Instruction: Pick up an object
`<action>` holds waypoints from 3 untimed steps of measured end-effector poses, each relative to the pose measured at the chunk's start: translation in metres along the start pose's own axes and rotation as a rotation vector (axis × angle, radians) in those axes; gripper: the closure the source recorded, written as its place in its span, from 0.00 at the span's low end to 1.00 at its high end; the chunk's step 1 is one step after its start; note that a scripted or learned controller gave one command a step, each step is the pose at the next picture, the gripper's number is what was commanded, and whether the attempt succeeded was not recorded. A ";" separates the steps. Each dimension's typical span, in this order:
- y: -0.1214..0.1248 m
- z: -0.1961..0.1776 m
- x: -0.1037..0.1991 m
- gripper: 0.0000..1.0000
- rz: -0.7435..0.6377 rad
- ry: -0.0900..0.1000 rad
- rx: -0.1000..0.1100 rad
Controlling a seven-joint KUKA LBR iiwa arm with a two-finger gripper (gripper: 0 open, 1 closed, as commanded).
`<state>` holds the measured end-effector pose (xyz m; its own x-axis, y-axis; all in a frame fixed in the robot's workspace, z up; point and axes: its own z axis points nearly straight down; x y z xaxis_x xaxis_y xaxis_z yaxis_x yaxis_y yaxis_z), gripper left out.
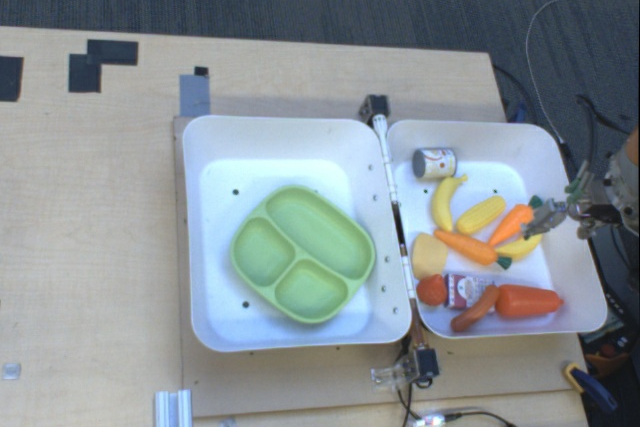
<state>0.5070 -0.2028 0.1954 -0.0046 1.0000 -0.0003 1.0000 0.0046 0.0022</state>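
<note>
In the right-hand shallow white plastic bin (pixel 560 155), a heap of small toy foods is seen, and the two-finger gripper (pixel 548 212) is found low over its right side, close to the small orange plastic carrot (pixel 511 223). Whether the jaws are spread or pressed together cannot be told, for they are small and blurred against the clutter, and nothing is seen pinched between them. The small carrot is judged the likeliest thing to be taken: it lies near the bin's middle right, its long axis running from lower left to upper right, its upper end toward the gripper. It is taken to be light, stiff, hollow plastic with a smooth, rather slippery skin, so it would best be gripped across its thicker middle, square to the long axis. A yellow plastic corn cob (pixel 480 213) lies just beside it, and a long orange carrot (pixel 470 247) below.
</note>
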 end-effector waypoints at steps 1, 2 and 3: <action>-0.020 0.093 -0.003 0.00 0.002 0.001 0.002; -0.019 0.082 -0.003 1.00 0.001 0.000 -0.004; 0.065 0.103 0.005 1.00 -0.001 0.001 -0.001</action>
<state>0.5722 -0.1978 0.0929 -0.0055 1.0000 0.0004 1.0000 0.0055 0.0034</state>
